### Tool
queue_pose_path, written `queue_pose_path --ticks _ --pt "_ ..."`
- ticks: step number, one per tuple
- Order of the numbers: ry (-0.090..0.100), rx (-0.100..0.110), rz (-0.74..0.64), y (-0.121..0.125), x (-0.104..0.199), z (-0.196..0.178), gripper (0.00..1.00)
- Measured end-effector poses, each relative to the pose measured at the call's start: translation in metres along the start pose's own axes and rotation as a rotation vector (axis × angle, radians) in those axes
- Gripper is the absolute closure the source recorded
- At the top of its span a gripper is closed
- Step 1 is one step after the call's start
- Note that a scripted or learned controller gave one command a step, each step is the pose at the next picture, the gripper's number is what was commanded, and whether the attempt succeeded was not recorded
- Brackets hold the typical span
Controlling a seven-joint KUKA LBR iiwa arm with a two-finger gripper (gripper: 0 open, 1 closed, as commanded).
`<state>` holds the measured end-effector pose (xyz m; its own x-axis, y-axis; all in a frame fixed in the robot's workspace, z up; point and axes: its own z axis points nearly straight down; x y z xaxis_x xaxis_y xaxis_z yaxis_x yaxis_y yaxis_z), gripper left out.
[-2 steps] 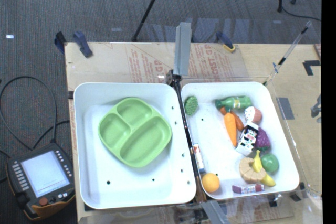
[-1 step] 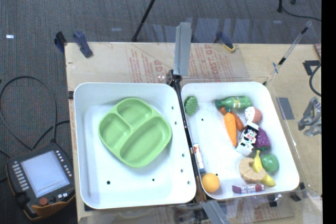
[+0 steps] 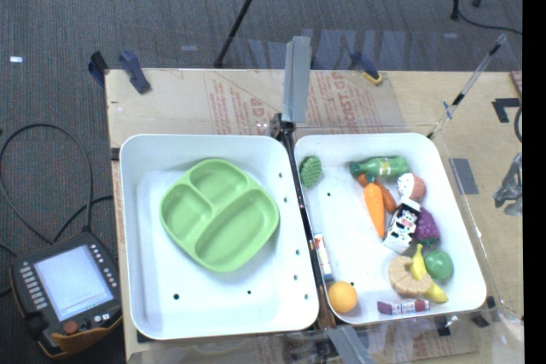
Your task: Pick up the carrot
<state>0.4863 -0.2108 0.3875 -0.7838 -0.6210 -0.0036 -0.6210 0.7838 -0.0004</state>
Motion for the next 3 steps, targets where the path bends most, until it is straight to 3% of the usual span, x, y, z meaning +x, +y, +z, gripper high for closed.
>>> queue_pose_path --ticks 2,3 --pt "-0.001 0.0 -0.202 0.009 -0.004 -0.031 1.0" --pt "0.003 -0.008 -0.309 0.007 -0.003 0.032 1.0"
